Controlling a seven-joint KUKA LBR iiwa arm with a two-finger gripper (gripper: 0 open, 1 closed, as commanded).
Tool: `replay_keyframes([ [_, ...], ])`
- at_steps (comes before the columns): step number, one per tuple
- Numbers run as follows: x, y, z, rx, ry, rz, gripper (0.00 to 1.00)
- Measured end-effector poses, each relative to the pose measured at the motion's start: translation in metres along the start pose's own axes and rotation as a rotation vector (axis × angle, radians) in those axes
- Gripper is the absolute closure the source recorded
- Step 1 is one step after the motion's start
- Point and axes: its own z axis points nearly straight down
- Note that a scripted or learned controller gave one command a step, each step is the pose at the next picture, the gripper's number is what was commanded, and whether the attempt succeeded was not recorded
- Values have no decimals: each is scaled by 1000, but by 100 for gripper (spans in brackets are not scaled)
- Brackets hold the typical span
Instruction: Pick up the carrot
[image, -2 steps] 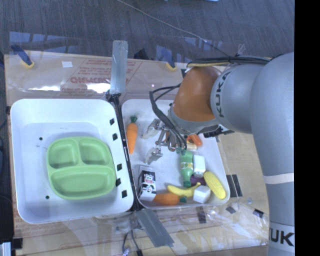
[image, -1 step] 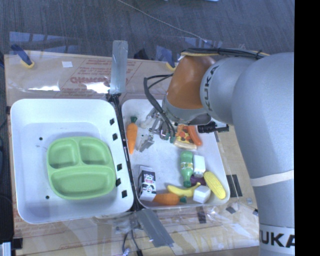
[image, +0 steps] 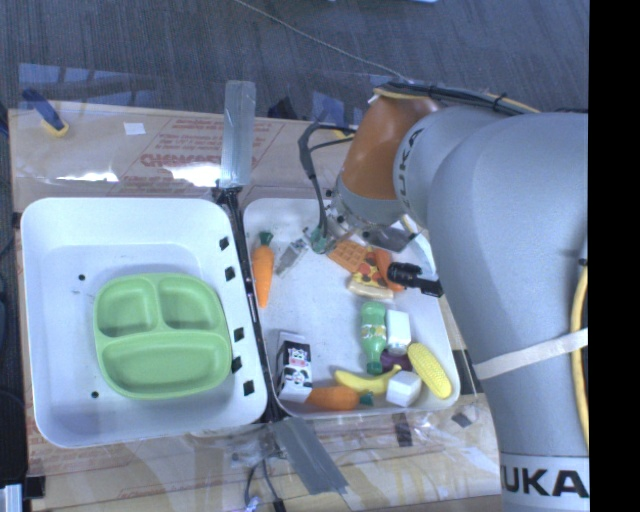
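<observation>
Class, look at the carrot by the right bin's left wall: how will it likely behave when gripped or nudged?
The carrot looks like moulded plastic, so probably stiff and light. Its tapered, rounded body may roll or slip from the gripper. Lying against the bin wall, it may be awkward to straddle.

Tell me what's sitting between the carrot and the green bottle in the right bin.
Nothing: in the camera view, bare white bin floor separates the carrot from the green bottle.

The carrot (image: 262, 274) lies tight against the right bin's left wall (image: 250, 300), so that side is blocked. Bare floor lies to its right, up to the bottle (image: 373, 338). Clutter fills the near right corner: banana (image: 366, 380), corn (image: 430, 370), carton (image: 294, 366). The arm (image: 480, 200) overhangs the far right.
</observation>
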Motion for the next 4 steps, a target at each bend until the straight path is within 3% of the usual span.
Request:
replay_keyframes([
  [1, 26, -31, 0, 3, 1, 241, 0],
  [2, 27, -30, -10, 3, 2, 234, 100],
  [3, 168, -83, -102, -5, 2, 133, 100],
  [4, 200, -39, -143, 3, 3, 528, 100],
])
